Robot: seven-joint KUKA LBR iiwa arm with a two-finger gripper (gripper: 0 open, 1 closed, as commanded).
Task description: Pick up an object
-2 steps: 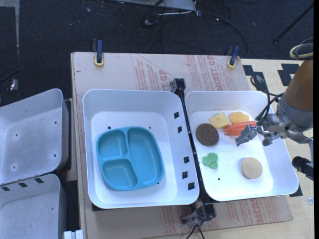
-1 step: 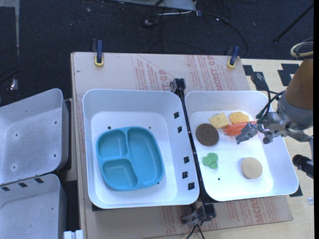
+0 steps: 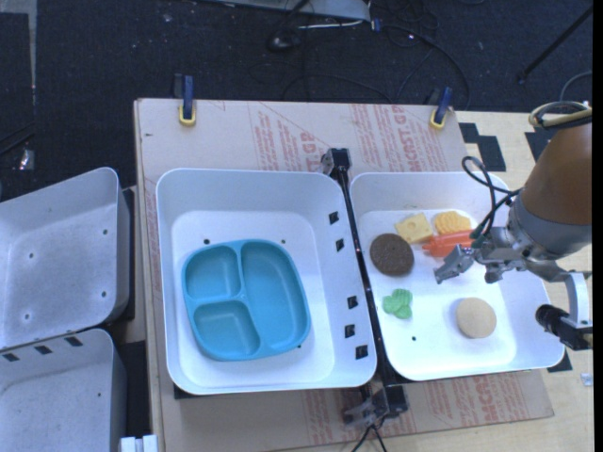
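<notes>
The gripper [image 3: 462,264] hangs over the right bin [image 3: 528,351], in its middle part, with the grey arm [image 3: 556,196] coming in from the right side. How far its fingers are apart I cannot tell; they look dark and small against the white floor, and nothing is seen between them. So the pick is, in my judgement, not yet done: every object lies on the bin floor, and the grasp and the lift are left to do.

Nearest to the gripper is the orange carrot-like piece [image 3: 445,244], just beside it on the upper left, long and thin. Behind it lie two yellow pieces, a pale cracker-like one [image 3: 414,227] and a waffle-like one [image 3: 451,222], touching or almost touching each other. To the left is a dark brown round cookie [image 3: 390,254], flat. Below it is a small green leafy piece [image 3: 399,303], and under the gripper to the right a beige round bun [image 3: 477,317], well apart from the others.

The left bin [image 3: 245,196] bears a blue divided plate [image 3: 245,298].
</notes>
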